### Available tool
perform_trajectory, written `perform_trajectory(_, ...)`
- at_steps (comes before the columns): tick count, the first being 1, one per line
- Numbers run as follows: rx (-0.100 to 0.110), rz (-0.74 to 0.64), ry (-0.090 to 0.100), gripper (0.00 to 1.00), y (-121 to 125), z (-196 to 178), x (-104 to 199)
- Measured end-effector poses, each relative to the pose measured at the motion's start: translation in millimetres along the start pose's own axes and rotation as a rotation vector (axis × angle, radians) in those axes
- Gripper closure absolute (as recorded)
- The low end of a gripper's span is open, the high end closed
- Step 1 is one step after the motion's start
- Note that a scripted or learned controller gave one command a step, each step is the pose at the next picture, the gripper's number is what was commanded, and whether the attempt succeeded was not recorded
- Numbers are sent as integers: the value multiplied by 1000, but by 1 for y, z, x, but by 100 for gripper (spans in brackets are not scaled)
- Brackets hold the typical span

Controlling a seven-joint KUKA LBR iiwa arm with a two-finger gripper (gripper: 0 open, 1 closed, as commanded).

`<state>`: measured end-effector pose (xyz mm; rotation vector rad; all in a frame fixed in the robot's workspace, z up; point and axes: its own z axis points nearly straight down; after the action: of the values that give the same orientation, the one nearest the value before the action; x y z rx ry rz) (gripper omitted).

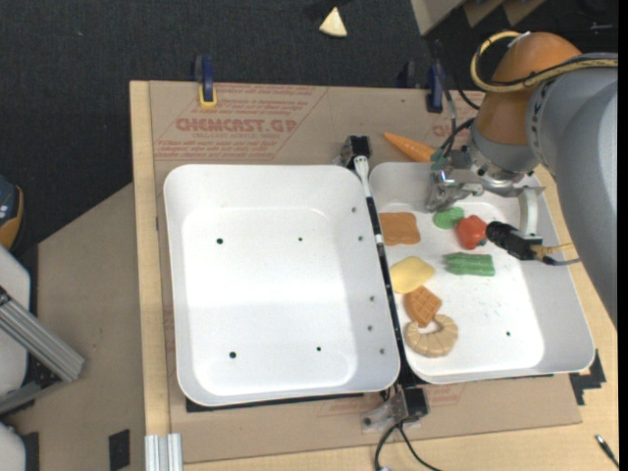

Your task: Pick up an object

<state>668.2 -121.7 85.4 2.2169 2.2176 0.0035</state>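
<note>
While the arm (549, 106) is reaching in over the right bin (520, 346), the gripper (444, 196) is hanging low at that bin's far end, close to the inner wall. Whether it is released or clenched cannot be told from this view, and nothing can be confirmed as held.

The nearest candidates are lying just beside the gripper on its near side: a small green piece (447, 218) at its tip, possibly touching, and a red round piece (472, 231) right next to that. Contact cannot be confirmed.

Further toward the near edge, a long green piece (469, 264) is lying with its long axis running across the bin, left to right. A brown slice (399, 228) and a yellow piece (412, 273) are sitting toward the divider, with a waffle-like piece (423, 305) and a pale ring-shaped piece (432, 336) nearer the front. An orange carrot-like piece (409, 146) is lying outside the bin, on the board behind it.

Judgement: the coming move is turning on the short offset from the gripper toward the green and red pieces; crowding there is risking a glancing or double contact.

The left bin (196, 204) is standing alongside, apart from the work.
</note>
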Motion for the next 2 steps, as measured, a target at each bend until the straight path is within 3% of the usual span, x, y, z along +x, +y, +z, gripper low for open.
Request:
perform_trajectory(1, -1, -1, 0, 100, 0, -11, 1)
perform_trajectory(2, -7, -5, 2, 100, 2, -107, 46)
